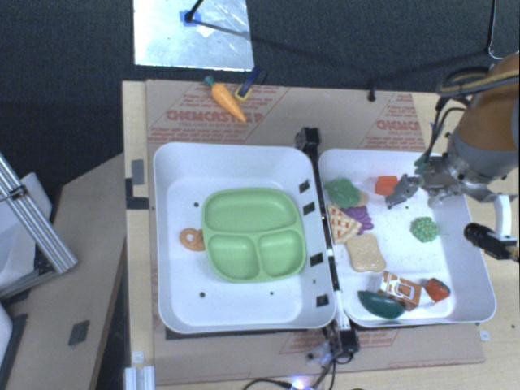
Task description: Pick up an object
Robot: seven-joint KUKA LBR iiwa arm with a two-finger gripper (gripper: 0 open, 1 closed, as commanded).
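My arm comes in from the right, its orange band high at the edge of view, and bends down over the right bin. My hand hangs over that bin's upper part, just beside an orange-red block, with a green broccoli piece near below it. I cannot tell whether my hand is apart or together, and nothing shows gripped in it.

The right bin is crowded: a green leafy piece, purple grapes, a waffle, a slice of toast, a small printed box, a red piece and a dark green piece near the front rim.

The left bin holds a green divided plate in its middle and a small pretzel just left of it.

Both bins sit side by side on a cardboard-covered surface. A toy carrot lies on it behind the left bin. Bare white floor shows at the right bin's right side and around the plate.
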